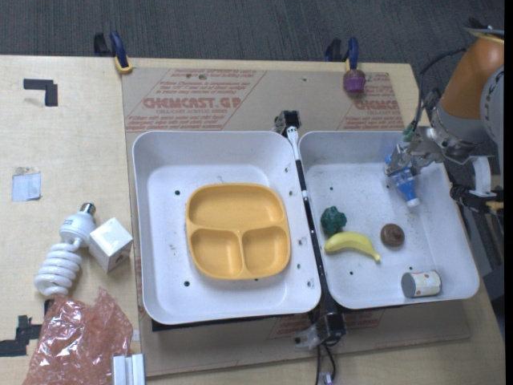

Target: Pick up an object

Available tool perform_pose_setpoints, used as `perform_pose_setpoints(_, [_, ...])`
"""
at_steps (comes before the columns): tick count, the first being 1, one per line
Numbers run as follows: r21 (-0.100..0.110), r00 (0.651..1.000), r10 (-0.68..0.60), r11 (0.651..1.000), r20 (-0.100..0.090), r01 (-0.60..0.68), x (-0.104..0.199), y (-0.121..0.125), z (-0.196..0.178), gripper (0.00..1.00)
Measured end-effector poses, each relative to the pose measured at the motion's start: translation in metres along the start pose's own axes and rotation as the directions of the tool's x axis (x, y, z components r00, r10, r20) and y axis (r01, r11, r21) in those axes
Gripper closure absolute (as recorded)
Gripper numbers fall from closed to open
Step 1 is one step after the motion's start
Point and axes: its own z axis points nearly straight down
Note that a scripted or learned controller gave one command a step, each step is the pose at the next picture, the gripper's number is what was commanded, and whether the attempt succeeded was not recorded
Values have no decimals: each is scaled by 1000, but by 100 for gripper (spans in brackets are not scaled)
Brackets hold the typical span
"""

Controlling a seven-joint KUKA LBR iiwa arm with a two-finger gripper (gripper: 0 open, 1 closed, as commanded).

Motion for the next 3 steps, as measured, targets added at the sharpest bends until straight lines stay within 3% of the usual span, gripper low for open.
perform_pose_setpoints(1, [1,1000,6,1000,0,-6,43,-47,-89,100])
perform_pose_setpoints(2, [0,1000,7,1000,0,-7,98,-63,-130,100])
perform_pose_setpoints(3, [2,1000,8,1000,0,-8,174,-86,-139,100])
